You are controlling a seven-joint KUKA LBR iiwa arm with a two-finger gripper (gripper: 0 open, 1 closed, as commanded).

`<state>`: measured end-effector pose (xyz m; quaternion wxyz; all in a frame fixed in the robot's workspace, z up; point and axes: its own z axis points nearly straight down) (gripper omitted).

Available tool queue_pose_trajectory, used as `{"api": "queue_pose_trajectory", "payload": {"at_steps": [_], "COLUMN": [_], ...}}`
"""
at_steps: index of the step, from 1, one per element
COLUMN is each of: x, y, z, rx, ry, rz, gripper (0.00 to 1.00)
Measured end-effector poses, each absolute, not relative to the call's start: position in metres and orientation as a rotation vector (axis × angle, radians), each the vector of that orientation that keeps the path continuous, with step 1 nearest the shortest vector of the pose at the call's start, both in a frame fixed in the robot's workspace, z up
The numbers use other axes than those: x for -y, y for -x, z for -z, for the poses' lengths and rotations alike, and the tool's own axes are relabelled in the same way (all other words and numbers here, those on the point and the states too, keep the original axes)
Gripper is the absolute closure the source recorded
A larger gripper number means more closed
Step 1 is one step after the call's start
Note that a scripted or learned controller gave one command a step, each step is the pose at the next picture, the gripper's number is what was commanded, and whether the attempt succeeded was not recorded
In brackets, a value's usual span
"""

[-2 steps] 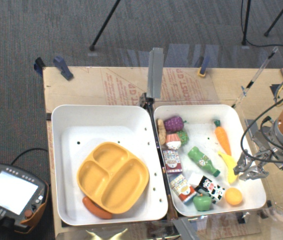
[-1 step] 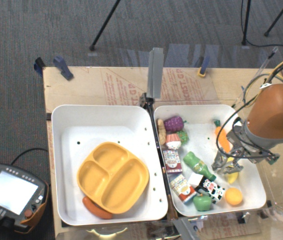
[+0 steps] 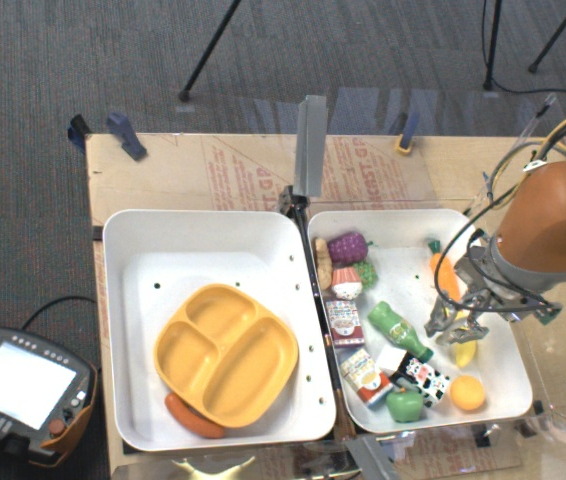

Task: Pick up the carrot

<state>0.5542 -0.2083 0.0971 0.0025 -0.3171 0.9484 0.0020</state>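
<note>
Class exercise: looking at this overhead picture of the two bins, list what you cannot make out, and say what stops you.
- Carrot: its lower length is hidden behind the arm.
- Claw: too small and cluttered to tell whether it is open or shut.
- Sausage: mostly covered by the yellow tray.
- Small cartons: labels too small to read.

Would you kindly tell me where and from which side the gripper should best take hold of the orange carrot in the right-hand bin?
Probably at its thicker middle, from above. The orange carrot with a green top lies flat near the far right wall of the right white bin, long axis running toward the camera, so closing across its width suits it. Much of it sits behind the two-finger gripper and wrist; its tip cannot be judged.
</note>
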Motion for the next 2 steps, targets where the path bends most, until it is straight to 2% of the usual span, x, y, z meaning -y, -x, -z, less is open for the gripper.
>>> {"api": "queue_pose_trajectory", "payload": {"at_steps": [1, 2], "x": [0.206, 0.208], "y": [-0.555, -0.584], "z": [-0.107, -0.087], "rx": [-2.971, -2.805], "ry": [0.997, 1.405], "rz": [-0.009, -0.004], "gripper": [1.0, 1.0]}}
